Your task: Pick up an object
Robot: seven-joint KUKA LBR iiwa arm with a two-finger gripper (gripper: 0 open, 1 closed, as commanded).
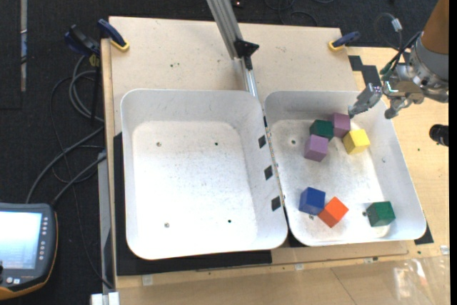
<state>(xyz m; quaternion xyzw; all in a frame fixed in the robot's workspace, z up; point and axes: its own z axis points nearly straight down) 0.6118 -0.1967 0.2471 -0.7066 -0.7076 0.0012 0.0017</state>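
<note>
Hovering spread open and empty, the pincer (pixel 377 101) sits just beside the tight cluster holding the pink block (pixel 341 123); descending there risks fingers striking the neighbouring yellow block (pixel 355 141).

The right white bin (pixel 400 175) has two purple blocks (pixel 316 147), two green blocks (pixel 380 213), one yellow block (pixel 355 141), one blue block (pixel 312 201) and one orange block (pixel 333 211).

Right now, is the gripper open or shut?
Open. The gripper hangs above the right bin's far edge with its two fingers spread apart and nothing between them.
</note>
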